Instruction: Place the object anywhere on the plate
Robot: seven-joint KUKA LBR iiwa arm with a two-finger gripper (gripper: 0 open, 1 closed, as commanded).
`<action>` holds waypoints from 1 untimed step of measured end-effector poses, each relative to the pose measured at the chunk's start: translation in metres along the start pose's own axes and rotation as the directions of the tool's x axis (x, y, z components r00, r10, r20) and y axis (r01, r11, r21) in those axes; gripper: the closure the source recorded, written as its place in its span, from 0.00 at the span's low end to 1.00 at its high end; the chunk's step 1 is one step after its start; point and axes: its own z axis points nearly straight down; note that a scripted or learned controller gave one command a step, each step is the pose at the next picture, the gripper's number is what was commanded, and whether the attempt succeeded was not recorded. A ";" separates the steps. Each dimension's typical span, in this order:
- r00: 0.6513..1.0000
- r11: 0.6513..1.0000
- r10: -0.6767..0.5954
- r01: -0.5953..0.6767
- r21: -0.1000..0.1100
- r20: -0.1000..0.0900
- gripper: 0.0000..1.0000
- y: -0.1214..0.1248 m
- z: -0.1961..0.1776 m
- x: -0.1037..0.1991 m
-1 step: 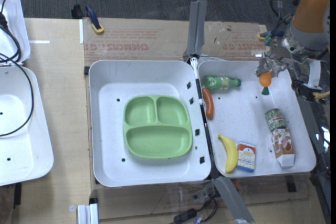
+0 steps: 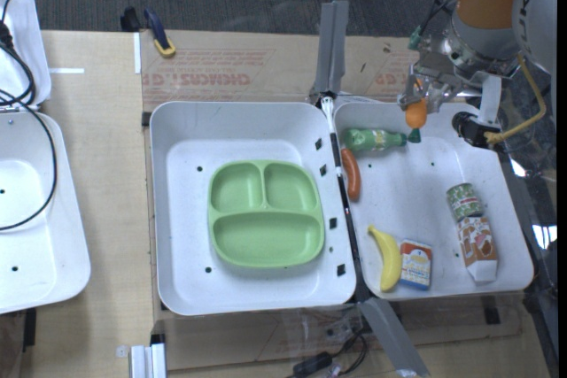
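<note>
The green plate [image 2: 266, 212], with three compartments, lies in the middle of the left bin [image 2: 177, 190]. My gripper [image 2: 419, 102] hangs over the back left corner of the right bin [image 2: 496, 181]. A small orange object [image 2: 415, 114] sits between its fingertips, lifted just above the cap end of a green bottle [image 2: 376, 138]. The gripper is shut on this orange object. It is well to the right of the plate and beyond the wall between the two bins.
The right bin also holds a reddish sausage [image 2: 353, 174] by its left wall, a banana [image 2: 384, 257], a small box [image 2: 415, 265], a can [image 2: 464, 201] and a carton [image 2: 478, 248]. A grey post [image 2: 332, 49] stands behind the bins' divider.
</note>
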 end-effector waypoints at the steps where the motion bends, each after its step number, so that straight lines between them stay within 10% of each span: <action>1: 0.999 0.999 -0.037 0.037 0.003 0.001 1.00 -0.030 0.049 0.069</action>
